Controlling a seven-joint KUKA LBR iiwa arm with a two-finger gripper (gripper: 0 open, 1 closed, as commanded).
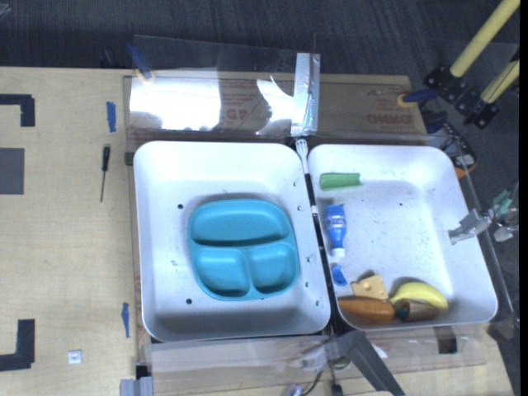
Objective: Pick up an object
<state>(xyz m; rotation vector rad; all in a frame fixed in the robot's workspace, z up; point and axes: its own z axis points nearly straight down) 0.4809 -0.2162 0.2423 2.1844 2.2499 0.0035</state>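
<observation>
Two shallow white bins sit side by side on the pale wooden bench (58, 221), so a load can be sorted from one to the other. The left white bin (157, 163) carries just one thing: a turquoise plastic tray with three compartments (243, 246), lying flat and upright in the middle of the floor, well apart from every wall. The right white bin (429, 159) holds the small pieces from which the task's object would likely be chosen. A short green cylinder (340, 181) lies on its side near the far wall, alone and open on all sides, which makes it the easiest approach in my judgement. A blue tube with a white end (334, 225) lies along the wall shared with the left bin, so close that there is little room on that side. In the near corner a yellow wedge like toy cheese (370, 287), a yellow banana (421, 294) and a brown oblong roll (365, 308) crowd together, touching or nearly so; closing on one there risks nudging its neighbours. Every piece rests on the bin floor, so nothing is lifted yet, and whether a grasp has begun cannot be told. A small grey metal fitting (472, 225) sits at the right bin's outer rim.
</observation>
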